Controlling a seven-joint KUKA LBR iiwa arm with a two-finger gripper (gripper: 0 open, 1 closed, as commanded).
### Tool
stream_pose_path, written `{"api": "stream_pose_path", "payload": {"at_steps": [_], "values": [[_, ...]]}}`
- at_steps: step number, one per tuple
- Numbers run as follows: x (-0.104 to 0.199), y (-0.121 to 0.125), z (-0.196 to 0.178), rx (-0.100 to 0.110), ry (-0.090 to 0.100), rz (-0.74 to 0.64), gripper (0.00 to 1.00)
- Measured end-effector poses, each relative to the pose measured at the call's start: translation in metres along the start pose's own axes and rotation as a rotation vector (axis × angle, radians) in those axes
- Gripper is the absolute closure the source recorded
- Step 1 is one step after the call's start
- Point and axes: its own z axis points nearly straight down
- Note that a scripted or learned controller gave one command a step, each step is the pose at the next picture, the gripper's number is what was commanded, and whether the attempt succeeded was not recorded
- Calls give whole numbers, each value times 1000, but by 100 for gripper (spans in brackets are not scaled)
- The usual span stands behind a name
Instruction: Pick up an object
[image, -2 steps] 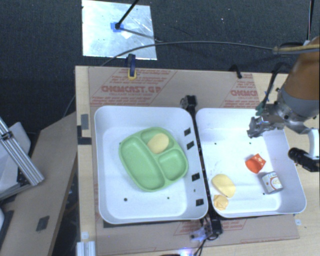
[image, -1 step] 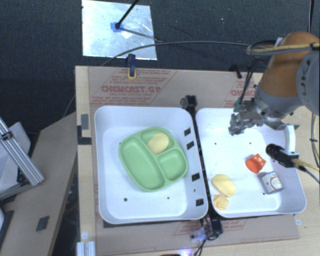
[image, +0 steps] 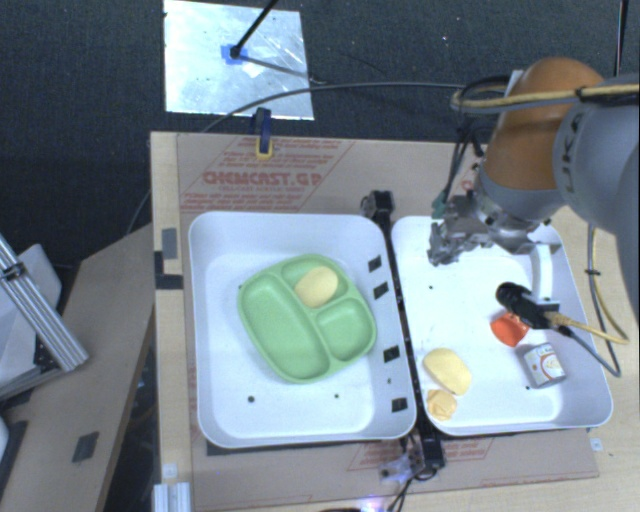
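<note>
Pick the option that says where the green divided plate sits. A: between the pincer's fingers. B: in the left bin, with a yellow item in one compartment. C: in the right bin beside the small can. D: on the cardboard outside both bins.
B: the green divided plate lies on the floor of the left bin, with a yellow item in its upper small compartment.

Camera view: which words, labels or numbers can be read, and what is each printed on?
"CHEMCAST GP", in red, repeated faintly: on the brown protective sheet under the two bins.
Label on the small can in the right bin: too small and blurred to read.
Letters on the arm's grey casing: cut off, unreadable.
</note>
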Motion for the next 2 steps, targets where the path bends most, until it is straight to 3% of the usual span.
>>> {"api": "stream_pose_path", "payload": {"at_steps": [2], "values": [[87, 43, 7, 0, 2, -2, 100]]}}
